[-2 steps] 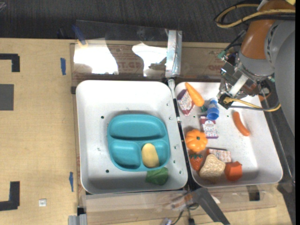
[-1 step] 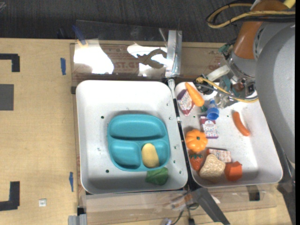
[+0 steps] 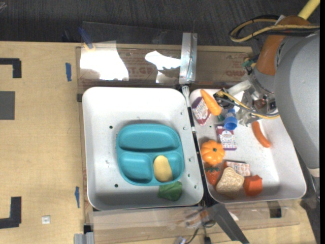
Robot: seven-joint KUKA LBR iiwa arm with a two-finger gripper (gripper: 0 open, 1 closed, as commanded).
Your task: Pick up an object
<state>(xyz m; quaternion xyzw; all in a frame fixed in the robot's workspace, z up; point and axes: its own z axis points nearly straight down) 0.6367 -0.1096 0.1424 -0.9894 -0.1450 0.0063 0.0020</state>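
Up near the back of the right bin (image 3: 284, 136), the gripper (image 3: 247, 107) sits low over a messy cluster of stuff, and honestly it's too tangled with wires and shiny bits to tell whether it's parted or closed. Right beside it there's a small blue cup-like thing (image 3: 230, 122) and an orange carrot (image 3: 210, 101) lying at a slant, with a purple-and-white packet (image 3: 200, 111) under the carrot. Nothing can be seen between the fingers.

A bit further out: an orange sausage-shaped piece (image 3: 261, 134) on the bin floor, a second purple packet (image 3: 226, 138), a little pumpkin (image 3: 212, 152), then a bread-like slice (image 3: 230, 180), a red-orange block (image 3: 252, 184) and a red item (image 3: 212, 175) bunched along the front wall.

Next door, the left bin (image 3: 101, 116) holds a teal divided tray (image 3: 147, 141) with a yellow lemon-ish object (image 3: 162, 168) in one compartment, and a green lump (image 3: 170, 190) just outside the tray's front edge.

Both bins sit on a light wooden bench (image 3: 40, 136) marked with black and blue tape, dark floor behind. The grey arm (image 3: 302, 85) is cut off at the right, and glare on plastic sheeting (image 3: 104, 65) behind the left bin washes out detail.
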